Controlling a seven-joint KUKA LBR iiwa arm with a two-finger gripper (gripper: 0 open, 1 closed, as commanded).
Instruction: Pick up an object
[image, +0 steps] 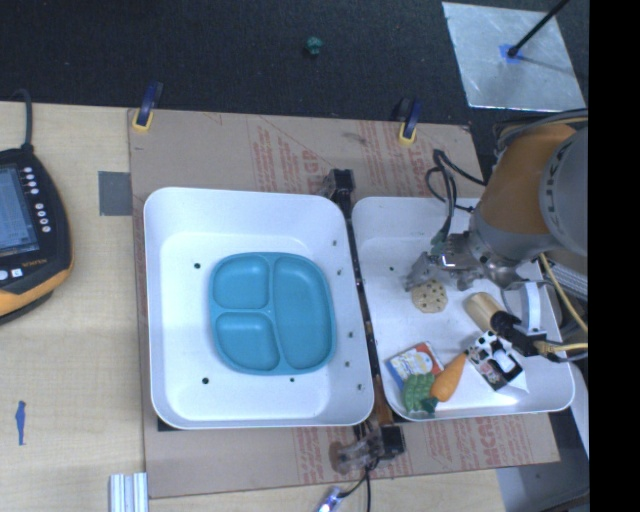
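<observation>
From where I stand, the gripper (436, 267) hangs low over the far part of the right bin (392, 222), just above a round cookie (430, 296) that lies flat on the white floor. The metal at the tip is a grey tangle from this angle, so I cannot tell how wide the gripper stands, and I see nothing held in it.

The cookie looks like the thing to go for, being the nearest piece and well apart from the rest. It is a thin tan disc with dark specks, so there is little height to catch. I'd say the grip should close across its edge, right down at the floor, and centred, or the disc will likely skid or tip out. The bin floor looks smooth and glossy, which would not help hold it in place.

Beside it, toward the arm, lies a short pale roll (483, 305), rounded and smooth, likely to turn away if nudged. Nearer the front sit an orange carrot (452, 374), tapered and lying aslant, and a small printed packet (410, 362), flat with soft corners; the two are close together, perhaps touching.

The left bin (180, 232) holds a blue plate (272, 310), moulded into three shallow wells, matte and rounded at the corners.
</observation>
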